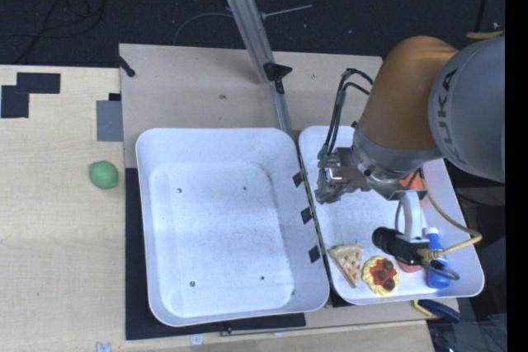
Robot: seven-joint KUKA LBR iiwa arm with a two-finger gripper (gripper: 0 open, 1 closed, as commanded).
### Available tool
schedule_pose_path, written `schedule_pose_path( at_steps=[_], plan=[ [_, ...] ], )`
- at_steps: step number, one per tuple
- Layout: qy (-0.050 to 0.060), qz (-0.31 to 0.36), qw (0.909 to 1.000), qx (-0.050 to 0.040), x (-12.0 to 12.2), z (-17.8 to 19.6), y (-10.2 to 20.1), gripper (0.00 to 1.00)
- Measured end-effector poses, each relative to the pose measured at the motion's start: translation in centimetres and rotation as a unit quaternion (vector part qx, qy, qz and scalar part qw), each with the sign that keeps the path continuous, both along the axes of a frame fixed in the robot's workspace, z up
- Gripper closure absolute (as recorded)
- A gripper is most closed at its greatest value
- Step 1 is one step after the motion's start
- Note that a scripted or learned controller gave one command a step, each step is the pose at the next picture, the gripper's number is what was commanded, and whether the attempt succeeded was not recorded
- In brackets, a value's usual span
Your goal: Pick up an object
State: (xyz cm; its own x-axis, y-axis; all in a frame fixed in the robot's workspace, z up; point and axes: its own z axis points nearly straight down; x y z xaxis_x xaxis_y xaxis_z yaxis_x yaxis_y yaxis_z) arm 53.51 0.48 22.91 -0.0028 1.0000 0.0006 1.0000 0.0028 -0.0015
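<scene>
Arm [429, 111] is seen reaching in from the right of the camera view, its bulk hanging over the right bin [472, 283]. The left bin [142, 146] is set just beside it, rim against rim. The gripper [328, 181] is held low over the right bin's upper left part, close to the shared rim; whether it is spread or closed cannot be told from this slant, and nothing is seen held in it.

The nearest thing to be picked is judged to be the pizza slice [347, 262]. It lies on the right bin's floor, toward the bottom of the view from the gripper and a little to the right, apart from it. Its long axis runs roughly up and down the view, crust uppermost. A round red and yellow toy [380, 274] is touching or just beside it on the right. A green ball [104, 175] is left on the bench, well apart from both bins.
</scene>
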Motion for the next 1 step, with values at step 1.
schedule_pose_path(
  at_steps=[1],
  plan=[
    [0.000,0.000,1.0000,-0.0001,0.23,-0.77,5.72,1.00]
  ],
)
